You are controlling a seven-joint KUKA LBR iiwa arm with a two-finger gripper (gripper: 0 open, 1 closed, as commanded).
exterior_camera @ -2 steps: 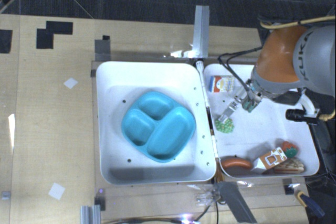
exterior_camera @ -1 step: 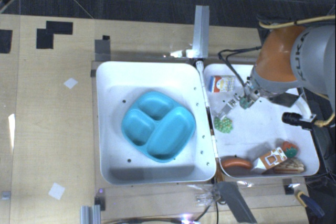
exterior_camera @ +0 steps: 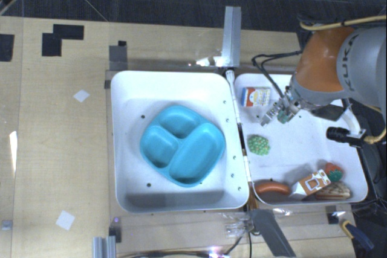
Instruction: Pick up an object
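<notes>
Camera view has my claw (exterior_camera: 273, 115) hanging low in the right bin (exterior_camera: 357, 190), just beside the small carton (exterior_camera: 256, 96) at the back and above the green ball (exterior_camera: 259, 144); I cannot tell how wide it stands. Nothing sits in it. The ball lies apart from the rest, so I judge it the easiest target: centre over it, drop straight, close gently. The sausage (exterior_camera: 273, 188) and other toys crowd the front wall.

Fingers (exterior_camera: 273, 115) above right bin (exterior_camera: 357, 157), near green ball (exterior_camera: 259, 144)
</notes>
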